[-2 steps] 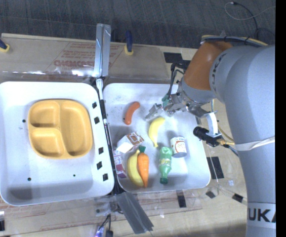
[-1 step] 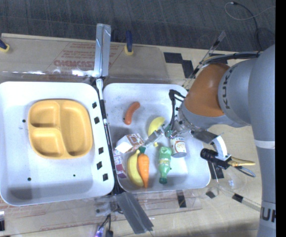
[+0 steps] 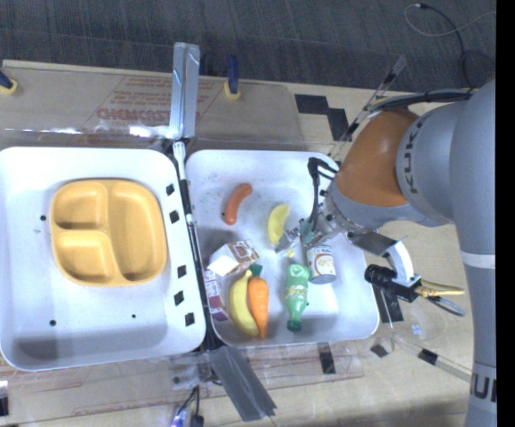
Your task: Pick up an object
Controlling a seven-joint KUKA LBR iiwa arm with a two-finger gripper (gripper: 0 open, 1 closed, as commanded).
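1. My claw (image 3: 306, 231) hangs low in the right bin (image 3: 355, 172), near its middle; I cannot tell how wide it stands or whether it grips anything.
2. The small can (image 3: 324, 264) stands just below it and the green bottle (image 3: 295, 294) beside that; nudging either could tip it.
3. The small banana (image 3: 277, 223) lies just left, so I might pinch two things together.
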